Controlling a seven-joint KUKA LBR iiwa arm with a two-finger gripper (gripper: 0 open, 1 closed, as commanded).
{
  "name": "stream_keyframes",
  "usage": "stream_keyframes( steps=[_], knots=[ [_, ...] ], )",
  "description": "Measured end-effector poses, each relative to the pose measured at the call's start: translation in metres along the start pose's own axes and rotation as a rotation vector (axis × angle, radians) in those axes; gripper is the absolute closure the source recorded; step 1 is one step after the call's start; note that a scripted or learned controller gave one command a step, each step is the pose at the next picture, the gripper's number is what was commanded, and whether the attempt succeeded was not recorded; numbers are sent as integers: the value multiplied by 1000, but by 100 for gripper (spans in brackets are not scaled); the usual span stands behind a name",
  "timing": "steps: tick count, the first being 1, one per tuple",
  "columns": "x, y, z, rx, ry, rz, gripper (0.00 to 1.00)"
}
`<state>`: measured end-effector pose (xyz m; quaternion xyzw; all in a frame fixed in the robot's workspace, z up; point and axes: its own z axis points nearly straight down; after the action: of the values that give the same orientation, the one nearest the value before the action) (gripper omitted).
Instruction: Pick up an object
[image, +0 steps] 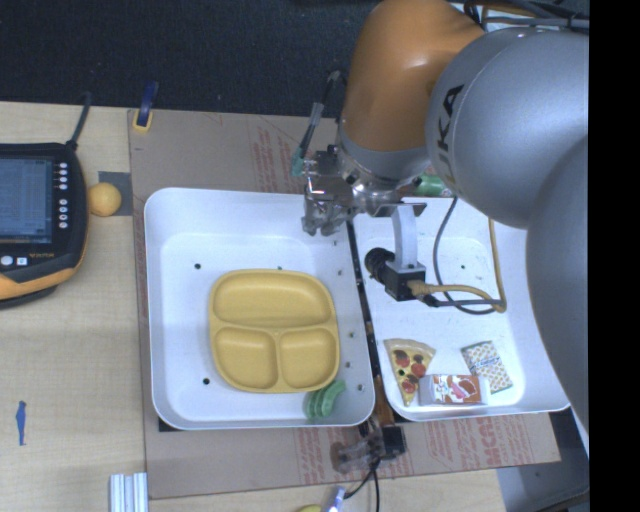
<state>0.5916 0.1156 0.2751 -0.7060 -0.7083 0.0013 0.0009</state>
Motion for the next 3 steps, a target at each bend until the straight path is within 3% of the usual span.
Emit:
stream_keyframes(
  steps=[1, 2, 3],
  knots=[
    [85, 36, 41, 1, -1, -4, 100],
    [83, 65, 16, -1, 0, -3, 100],
    [81, 65, 5, -2, 0, -4, 100]
  ],
)
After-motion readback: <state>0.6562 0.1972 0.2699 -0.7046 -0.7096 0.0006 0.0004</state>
